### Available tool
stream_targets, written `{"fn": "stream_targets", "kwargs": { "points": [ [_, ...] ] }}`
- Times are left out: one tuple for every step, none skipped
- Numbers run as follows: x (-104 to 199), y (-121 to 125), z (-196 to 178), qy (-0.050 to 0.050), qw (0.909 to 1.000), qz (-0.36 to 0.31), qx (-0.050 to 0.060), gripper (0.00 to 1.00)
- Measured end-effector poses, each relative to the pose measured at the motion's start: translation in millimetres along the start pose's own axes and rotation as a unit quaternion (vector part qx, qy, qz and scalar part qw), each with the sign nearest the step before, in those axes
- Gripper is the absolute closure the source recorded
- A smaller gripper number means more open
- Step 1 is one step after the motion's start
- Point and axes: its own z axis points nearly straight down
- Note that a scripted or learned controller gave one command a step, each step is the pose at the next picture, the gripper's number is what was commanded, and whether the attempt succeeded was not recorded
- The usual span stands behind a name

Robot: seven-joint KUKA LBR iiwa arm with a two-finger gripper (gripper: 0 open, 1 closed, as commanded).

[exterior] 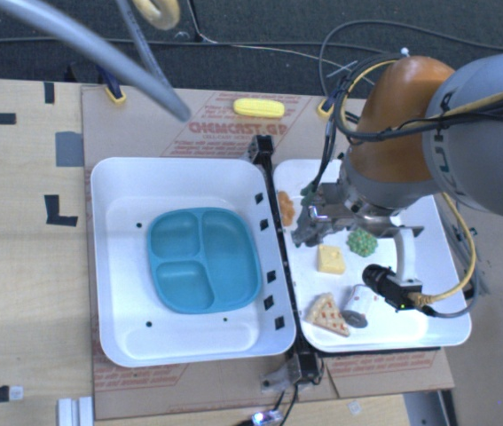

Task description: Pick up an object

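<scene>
The right bin [437,331] holds several small toy foods. A yellow cheese cube [330,259] lies near its middle, with a green broccoli piece [361,241] just to its right. An orange piece [285,207] rests against the bin's left wall. A pizza slice [328,314] and a small grey-and-white object [355,307] lie near the front. My gripper [311,224] hangs low over the bin's left part, between the orange piece and the cheese cube, and I see nothing held in it. The arm's bulk hides the back of this bin.
The left bin [113,193] holds a blue divided plate [203,259]. A black divider [273,238] runs between the bins. A yellow oblong object [258,107] lies on the cardboard behind them. A grey pole [82,43] slants across the upper left.
</scene>
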Motion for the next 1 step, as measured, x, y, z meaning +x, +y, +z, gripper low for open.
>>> {"fn": "stream_targets", "kwargs": {
  "points": [
    [60.4,3.4,14.6,0.0,1.0,0.0,0.001,1.0]
  ]
}}
